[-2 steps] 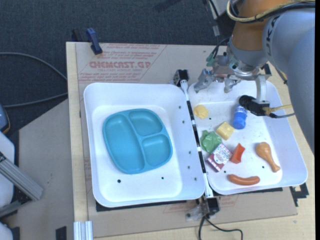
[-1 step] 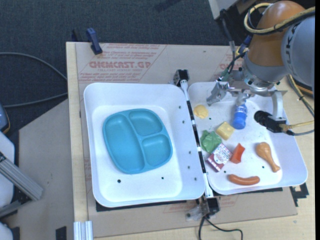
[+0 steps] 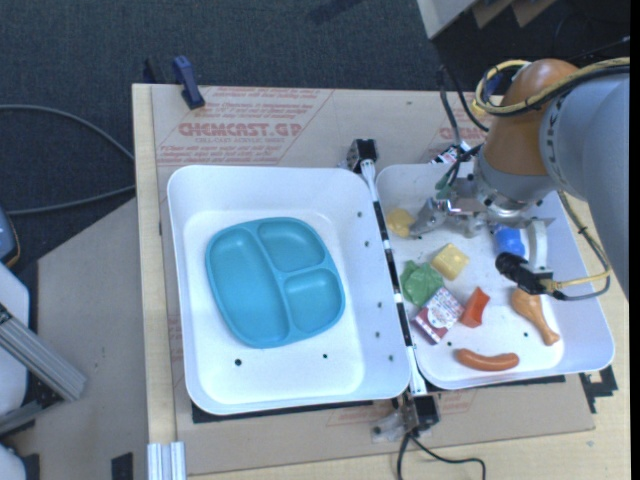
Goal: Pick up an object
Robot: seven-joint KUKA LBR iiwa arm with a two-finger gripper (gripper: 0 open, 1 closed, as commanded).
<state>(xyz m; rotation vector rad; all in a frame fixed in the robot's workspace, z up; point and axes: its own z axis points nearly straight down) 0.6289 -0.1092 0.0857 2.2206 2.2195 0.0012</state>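
Toys are sitting in the right bin (image 3: 590, 353): a yellow block (image 3: 450, 260), a green lump (image 3: 421, 282), a red piece (image 3: 474, 307), a blue piece (image 3: 510, 241), a sausage (image 3: 487, 360) and a chicken leg (image 3: 535, 314). The gripper (image 3: 470, 211) is hanging over the bin's back part. A blue plate (image 3: 275, 280) is lying in the left bin (image 3: 195, 203).

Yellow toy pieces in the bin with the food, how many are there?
2: a small pale yellow plastic piece near the bin's left wall, and a yellow plastic block just right and below it. The grey robot arm may hide more.
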